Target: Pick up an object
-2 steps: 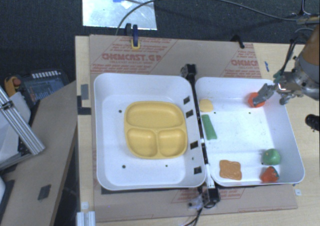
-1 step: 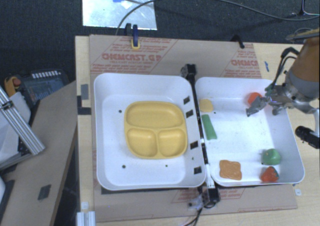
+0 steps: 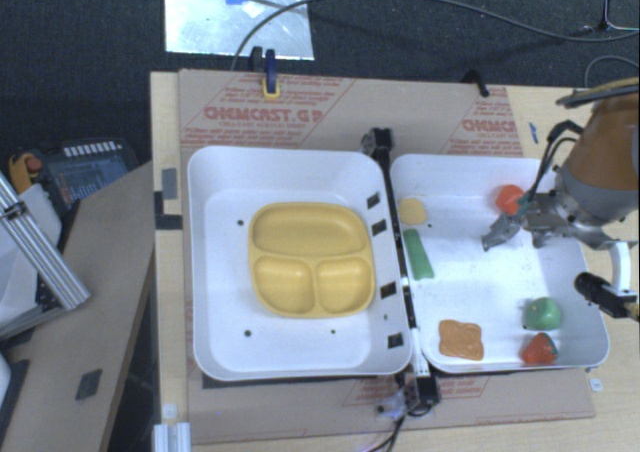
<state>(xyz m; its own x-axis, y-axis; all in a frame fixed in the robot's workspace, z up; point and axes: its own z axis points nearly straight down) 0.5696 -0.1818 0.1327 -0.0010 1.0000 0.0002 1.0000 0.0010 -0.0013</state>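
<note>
The right bin [image 3: 470, 280] holds several small objects. A pale yellow disc [image 3: 412, 210] and a green stick [image 3: 418, 254] lie near its left wall. An orange-red ball [image 3: 509, 199] sits towards the back. At the front are an orange toast-like piece [image 3: 461, 339], a green round fruit [image 3: 543, 313] and a red strawberry-like piece [image 3: 538, 348]. My gripper [image 3: 500, 236] hangs over the right bin, just in front of the orange-red ball and pointing left, above bare bin floor. Nothing shows in its grasp.
The left bin [image 3: 215, 240] carries a yellow divided plate [image 3: 310, 258]. The arm's orange band [image 3: 612, 145] and grey wrist [image 3: 585, 205] cover the right bin's far right side. A black divider [image 3: 392, 240] runs between the bins. Cables cross the dark floor behind.
</note>
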